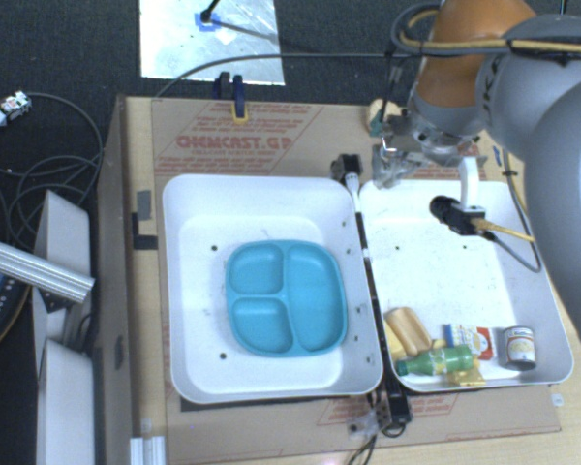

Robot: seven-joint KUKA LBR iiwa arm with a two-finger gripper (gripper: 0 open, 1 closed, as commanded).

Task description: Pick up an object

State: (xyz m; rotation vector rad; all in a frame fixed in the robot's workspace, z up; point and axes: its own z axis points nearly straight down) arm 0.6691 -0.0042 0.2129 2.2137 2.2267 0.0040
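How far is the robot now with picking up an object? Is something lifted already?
Done: nothing yet. The tan roll, green bottle, packet and can all lie along the near edge of the right bin. In hand: the gripper is at that bin's far corner, apart from them. Left: move to one item, grasp it and lift it.

Grey arm [547, 105], wrist [443, 100] downward

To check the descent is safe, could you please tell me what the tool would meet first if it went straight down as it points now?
The tool would likely meet bare floor in the far left corner of the shallow white right bin; depth is unclear.
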